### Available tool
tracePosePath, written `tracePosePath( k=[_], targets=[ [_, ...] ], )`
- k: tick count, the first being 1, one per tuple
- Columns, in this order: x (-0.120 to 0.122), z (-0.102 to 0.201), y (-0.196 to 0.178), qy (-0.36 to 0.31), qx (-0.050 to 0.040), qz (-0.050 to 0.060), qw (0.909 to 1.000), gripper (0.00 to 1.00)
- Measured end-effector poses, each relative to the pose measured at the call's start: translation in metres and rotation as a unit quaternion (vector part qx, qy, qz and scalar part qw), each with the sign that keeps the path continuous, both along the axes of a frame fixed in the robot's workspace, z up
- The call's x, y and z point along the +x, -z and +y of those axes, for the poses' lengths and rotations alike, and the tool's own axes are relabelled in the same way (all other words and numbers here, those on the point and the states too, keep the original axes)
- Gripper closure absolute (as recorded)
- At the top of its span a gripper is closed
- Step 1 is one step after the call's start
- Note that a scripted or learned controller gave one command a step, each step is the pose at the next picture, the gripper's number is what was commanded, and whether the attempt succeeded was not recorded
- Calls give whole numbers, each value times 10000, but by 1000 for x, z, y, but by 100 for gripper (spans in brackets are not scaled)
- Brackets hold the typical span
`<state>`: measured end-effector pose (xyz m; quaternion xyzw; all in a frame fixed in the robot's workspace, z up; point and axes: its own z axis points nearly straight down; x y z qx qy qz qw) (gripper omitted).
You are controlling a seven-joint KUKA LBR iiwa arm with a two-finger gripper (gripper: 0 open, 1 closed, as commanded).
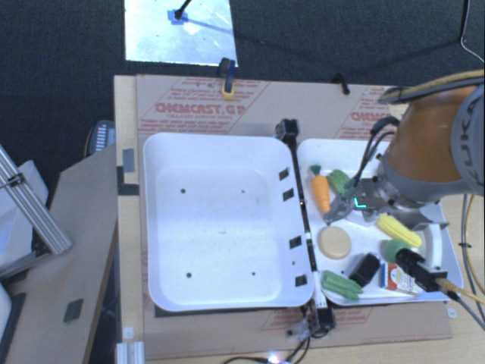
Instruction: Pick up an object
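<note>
The right bin (356, 152) holds several small objects. An orange carrot (321, 192) lies near its left wall, with a green piece (339, 180) just behind it. A round tan disc (334, 242) sits in the middle and a yellow piece (398, 230) lies to its right. A black block (365, 269), a green pod (341, 284) and a red-and-white packet (394, 277) lie along the front. My gripper (338, 208) hangs low in this bin, just right of the carrot and just behind the tan disc. I see nothing held in it.
The left bin (163, 203) stands beside the right one, split from it by a black-clipped divider (299, 211). The arm's orange band (432, 139) covers the right bin's far right side. A cardboard sheet (197, 105) lies under both bins.
</note>
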<state>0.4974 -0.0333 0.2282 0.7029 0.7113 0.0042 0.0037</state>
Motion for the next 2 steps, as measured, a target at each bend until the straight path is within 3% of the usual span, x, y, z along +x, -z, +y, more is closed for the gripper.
tracePosePath(
  k=[1,2],
  targets=[
    [15,69,47,8,9,69,10000,0],
    [16,64,34,25,-2,40,10000,100]
  ],
)
